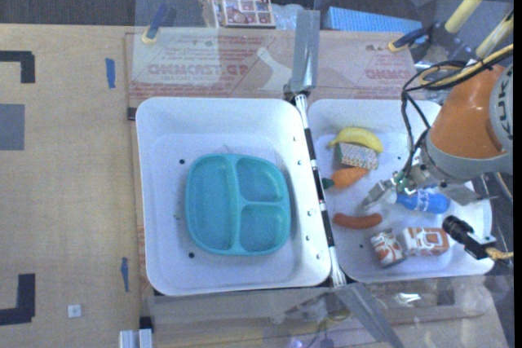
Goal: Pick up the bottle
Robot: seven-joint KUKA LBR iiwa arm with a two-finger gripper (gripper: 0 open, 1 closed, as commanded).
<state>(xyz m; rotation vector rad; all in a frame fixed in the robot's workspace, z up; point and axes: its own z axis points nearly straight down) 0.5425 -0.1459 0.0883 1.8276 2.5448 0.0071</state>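
Reaching from the right, gripper (397, 185) low beside blue bottle (424, 200)

bright, even overhead light | soft shadows | slight blur, mild glare

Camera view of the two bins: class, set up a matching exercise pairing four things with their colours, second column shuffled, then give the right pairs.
Things:
1. divided plate
2. banana
3. bottle
4. carrot

Colours:
A. orange
B. blue
C. teal
D. yellow

Pairs: 1-C, 2-D, 3-B, 4-A
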